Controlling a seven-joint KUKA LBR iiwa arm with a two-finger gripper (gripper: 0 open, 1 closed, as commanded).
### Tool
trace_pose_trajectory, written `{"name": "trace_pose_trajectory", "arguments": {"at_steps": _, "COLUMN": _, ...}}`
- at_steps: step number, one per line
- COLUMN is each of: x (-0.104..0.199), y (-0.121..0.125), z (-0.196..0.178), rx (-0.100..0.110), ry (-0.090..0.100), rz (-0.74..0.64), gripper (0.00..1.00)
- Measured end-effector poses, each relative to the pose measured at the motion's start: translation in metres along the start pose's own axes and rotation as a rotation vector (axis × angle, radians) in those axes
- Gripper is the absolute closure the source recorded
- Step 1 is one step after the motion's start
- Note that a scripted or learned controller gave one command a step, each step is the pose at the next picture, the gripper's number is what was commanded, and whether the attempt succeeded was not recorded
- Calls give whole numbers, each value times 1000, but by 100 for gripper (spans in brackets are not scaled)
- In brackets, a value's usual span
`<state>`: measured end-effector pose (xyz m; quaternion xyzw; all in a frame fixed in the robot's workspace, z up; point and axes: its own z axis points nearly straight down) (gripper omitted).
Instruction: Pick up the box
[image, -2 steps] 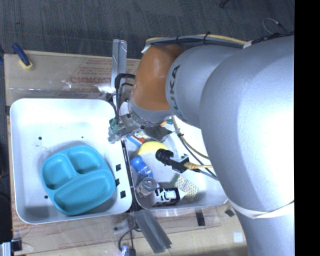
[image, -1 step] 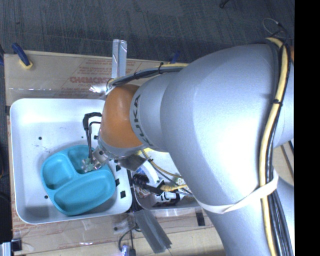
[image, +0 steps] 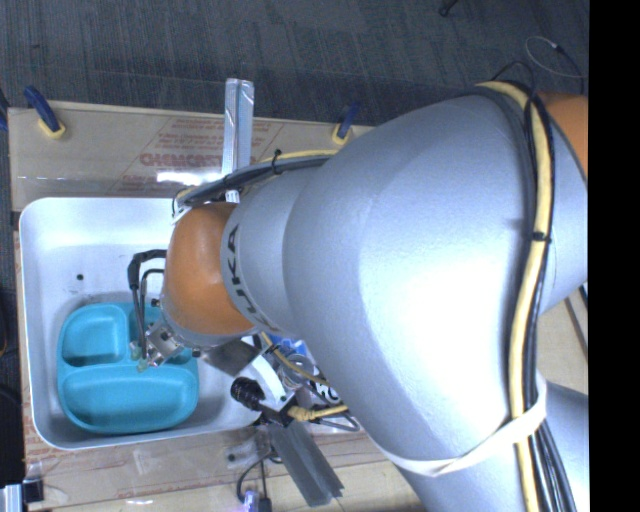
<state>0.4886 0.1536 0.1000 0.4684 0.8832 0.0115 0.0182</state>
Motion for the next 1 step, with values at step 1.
{"name": "trace_pose_trajectory", "arguments": {"at_steps": 1, "x": -36, "y": -33, "z": -19, "rx": 22, "ry": 16, "rz": -195, "gripper": 100}}
